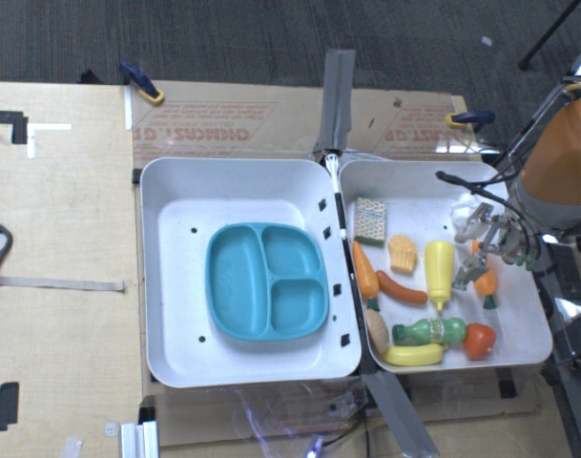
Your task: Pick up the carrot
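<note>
Claw (481, 256): positioned low over the right side of the right bin (433, 184). Whether it is spread or pressed together cannot be determined at this angle and size; nothing can be confirmed as pinched.

Carrot (486, 282): a short orange piece with a green end, lying on the bin floor directly beneath and just in front of the claw. It appears to rest flat, not raised. Contact with the claw cannot be judged.

Just beside the claw, on its left: yellow bottle (440, 269), upright in the frame, close to the carrot but apart from it.

Near, in front of the claw: red tomato-like piece (478, 341), green bottle (428, 332) and banana (414, 355).

Further left: red sausage (403, 288), then a second orange piece with a green tip (364, 271) along the inner wall. It also resembles a carrot; identification of the target is therefore a judgement.

Well apart: the left bin (166, 275) holding a blue divided plate (268, 281).

Assessment: approach appears complete. Grasp unconfirmed, lift not yet done.
</note>
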Robot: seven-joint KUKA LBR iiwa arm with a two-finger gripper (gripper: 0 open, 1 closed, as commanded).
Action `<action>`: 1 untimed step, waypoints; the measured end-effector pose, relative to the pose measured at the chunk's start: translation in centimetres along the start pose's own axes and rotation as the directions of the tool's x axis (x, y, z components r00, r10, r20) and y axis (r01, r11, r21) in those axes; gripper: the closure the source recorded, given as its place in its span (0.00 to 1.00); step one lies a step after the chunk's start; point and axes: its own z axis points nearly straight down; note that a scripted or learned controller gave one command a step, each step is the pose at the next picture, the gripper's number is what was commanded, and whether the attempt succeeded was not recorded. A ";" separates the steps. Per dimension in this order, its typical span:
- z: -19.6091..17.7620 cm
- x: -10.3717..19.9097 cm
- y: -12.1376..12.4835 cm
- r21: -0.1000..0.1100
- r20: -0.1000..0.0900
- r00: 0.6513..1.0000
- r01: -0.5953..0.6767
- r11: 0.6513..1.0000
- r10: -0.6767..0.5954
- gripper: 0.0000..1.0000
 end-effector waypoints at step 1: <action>-1.1 -0.2 0.1 0.000 0.006 1.000 0.003 1.000 -0.003 1.00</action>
